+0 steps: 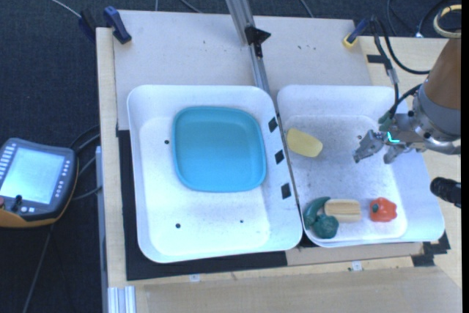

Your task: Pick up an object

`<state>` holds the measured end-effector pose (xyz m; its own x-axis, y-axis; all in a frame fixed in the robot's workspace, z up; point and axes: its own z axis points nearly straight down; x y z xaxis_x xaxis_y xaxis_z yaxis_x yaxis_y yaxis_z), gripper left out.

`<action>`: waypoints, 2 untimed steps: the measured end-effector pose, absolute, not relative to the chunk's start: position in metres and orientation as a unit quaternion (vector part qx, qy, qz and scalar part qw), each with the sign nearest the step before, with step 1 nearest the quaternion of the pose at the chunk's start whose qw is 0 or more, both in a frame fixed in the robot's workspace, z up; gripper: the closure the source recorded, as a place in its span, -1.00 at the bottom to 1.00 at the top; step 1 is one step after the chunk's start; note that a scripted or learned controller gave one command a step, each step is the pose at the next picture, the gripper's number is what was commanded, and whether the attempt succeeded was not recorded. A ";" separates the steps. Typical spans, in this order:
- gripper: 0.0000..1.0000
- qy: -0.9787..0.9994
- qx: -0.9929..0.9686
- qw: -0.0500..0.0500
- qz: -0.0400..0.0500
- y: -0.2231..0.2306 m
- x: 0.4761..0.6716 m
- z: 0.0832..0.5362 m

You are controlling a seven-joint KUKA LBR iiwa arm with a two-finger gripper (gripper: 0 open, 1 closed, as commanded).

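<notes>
Here, the grey arm's gripper (370,145) hovered over bare floor in the right bin (331,100), its fingers apart and holding nothing. Candidate objects lay nearby: a yellow piece (303,142) just left of it, and a green item (321,217), a tan block (342,210) and a red fruit (382,210) lined against the front wall. A blue plate (219,148) filled the left bin (146,157), apparently no target.

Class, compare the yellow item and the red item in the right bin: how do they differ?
The yellow item is pale yellow and oblong; the red item is red-orange and rounder. The yellow item is larger than the red item. The yellow item lies alone near the bin's left wall; the red item sits along the near edge, in a row with others. Both rest in the right bin.
</notes>
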<state>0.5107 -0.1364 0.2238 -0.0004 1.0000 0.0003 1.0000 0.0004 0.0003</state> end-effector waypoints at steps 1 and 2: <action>-1.00 -0.707 -0.707 0.000 0.000 -0.136 0.511 0.224; -1.00 -0.707 -0.707 0.002 0.001 -0.129 0.511 0.179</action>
<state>0.5105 -0.1286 0.1788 -0.0007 1.0000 0.0009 1.0000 0.0007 -0.0036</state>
